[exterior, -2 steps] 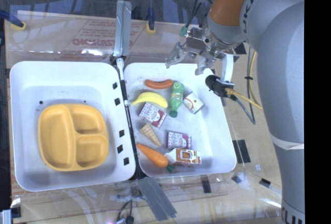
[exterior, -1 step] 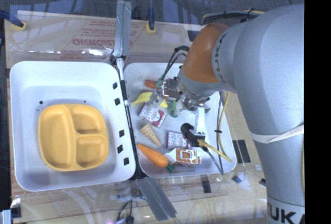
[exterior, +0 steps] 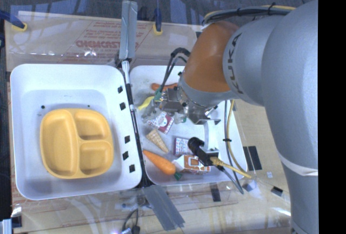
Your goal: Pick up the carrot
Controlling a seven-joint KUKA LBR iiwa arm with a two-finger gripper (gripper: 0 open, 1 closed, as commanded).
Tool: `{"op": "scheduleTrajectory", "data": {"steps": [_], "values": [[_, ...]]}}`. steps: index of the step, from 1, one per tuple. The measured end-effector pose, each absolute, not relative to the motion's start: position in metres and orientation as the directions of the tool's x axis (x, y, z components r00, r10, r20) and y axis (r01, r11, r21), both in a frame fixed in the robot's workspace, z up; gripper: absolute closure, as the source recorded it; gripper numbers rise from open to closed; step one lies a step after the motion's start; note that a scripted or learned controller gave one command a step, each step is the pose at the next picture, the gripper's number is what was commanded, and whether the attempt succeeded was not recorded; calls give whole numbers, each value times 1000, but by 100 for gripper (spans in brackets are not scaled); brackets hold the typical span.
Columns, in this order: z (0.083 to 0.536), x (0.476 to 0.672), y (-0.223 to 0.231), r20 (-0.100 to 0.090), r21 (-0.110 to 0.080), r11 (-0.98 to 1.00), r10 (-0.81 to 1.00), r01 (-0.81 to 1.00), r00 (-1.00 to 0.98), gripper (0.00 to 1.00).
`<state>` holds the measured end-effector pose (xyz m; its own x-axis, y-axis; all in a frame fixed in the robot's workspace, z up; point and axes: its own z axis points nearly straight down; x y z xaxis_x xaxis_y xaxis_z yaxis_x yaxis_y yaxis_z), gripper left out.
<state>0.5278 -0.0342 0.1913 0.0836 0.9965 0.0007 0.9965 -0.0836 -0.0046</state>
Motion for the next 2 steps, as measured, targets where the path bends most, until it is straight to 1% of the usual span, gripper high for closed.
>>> {"op": "scheduleTrajectory", "data": {"steps": [1,2], "values": [[191,532,-60,-1,-1,-175,984,984,175,0],[194,490,-33,0,-5,-67,998,998,67,0]]}}
